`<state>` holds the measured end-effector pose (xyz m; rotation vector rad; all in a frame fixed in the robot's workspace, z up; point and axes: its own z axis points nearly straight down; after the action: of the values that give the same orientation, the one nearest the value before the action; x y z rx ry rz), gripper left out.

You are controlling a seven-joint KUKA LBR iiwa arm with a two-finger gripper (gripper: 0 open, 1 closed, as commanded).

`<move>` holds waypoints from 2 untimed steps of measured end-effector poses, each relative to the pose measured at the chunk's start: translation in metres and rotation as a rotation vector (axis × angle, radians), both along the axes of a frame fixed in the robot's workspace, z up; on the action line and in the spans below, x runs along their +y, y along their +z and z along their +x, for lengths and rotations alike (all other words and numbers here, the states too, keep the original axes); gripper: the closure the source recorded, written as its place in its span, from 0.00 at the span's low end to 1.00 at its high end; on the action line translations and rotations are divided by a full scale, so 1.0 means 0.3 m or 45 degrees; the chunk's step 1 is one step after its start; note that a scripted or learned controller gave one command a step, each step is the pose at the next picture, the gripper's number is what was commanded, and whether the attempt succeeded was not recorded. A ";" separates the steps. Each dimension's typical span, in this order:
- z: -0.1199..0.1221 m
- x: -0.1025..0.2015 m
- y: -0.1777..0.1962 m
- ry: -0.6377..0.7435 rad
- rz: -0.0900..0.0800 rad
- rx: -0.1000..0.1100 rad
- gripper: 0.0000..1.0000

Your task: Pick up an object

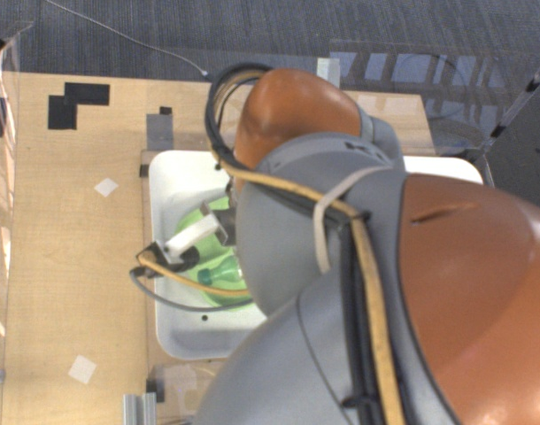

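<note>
Grey arm [341, 237], orange bands, yellow cable [367, 264]

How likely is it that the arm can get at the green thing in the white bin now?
Probably yes. The arm hangs right above the green thing in the white bin, and nothing visible lies on it. The arm hides part of it, though.

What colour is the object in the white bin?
The object is bright green, in the camera view.
</note>
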<state>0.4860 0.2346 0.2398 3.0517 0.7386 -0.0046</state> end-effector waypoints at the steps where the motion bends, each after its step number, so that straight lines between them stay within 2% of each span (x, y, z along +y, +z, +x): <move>1: 0.017 -0.029 0.473 -0.365 0.015 -0.012 1.00; 2: 0.001 -0.115 0.102 -0.303 -0.007 0.004 1.00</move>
<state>0.4863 0.2001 0.2704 3.1138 0.3711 -0.0115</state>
